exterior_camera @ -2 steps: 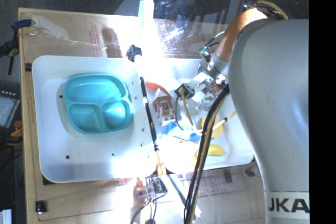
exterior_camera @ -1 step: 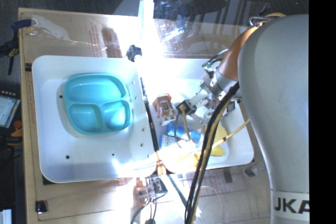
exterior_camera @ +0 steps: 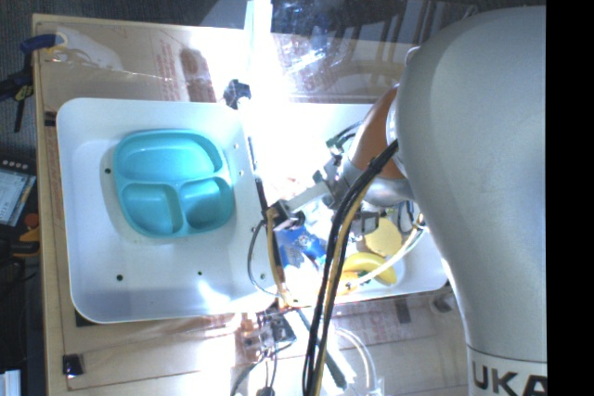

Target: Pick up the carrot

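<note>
Pincer [exterior_camera: 295, 227] low in right bin [exterior_camera: 419, 275] — opening cannot be told, beside blue item [exterior_camera: 306, 248], yellow pieces [exterior_camera: 376, 257]

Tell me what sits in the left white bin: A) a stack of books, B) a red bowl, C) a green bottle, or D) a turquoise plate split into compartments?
D. A turquoise divided plate with three compartments lies in the left white bin, while the grey arm reaches over the right bin.
</note>
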Action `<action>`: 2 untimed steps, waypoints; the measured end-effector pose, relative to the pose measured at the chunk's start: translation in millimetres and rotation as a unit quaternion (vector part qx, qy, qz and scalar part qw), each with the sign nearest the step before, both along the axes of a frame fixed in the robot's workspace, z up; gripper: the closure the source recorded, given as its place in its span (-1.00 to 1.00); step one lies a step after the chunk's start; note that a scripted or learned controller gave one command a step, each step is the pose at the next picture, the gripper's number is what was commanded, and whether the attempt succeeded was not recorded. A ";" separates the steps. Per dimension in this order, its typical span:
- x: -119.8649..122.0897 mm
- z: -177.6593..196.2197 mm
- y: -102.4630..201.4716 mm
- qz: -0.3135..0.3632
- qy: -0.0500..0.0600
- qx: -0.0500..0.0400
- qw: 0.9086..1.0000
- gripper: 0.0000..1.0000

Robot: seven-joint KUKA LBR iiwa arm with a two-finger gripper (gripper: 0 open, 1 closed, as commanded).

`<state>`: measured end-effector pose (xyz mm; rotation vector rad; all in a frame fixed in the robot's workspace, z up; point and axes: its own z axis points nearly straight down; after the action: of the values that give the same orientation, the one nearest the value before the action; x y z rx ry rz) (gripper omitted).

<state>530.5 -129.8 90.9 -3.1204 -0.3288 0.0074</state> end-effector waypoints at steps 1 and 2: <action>40.9 100.0 62.0 0.000 0.000 0.000 1.000 1.00; 102.8 114.8 67.0 -0.002 -0.001 -0.001 1.000 1.00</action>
<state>633.3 -62.8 205.7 -3.1237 -0.3219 0.0045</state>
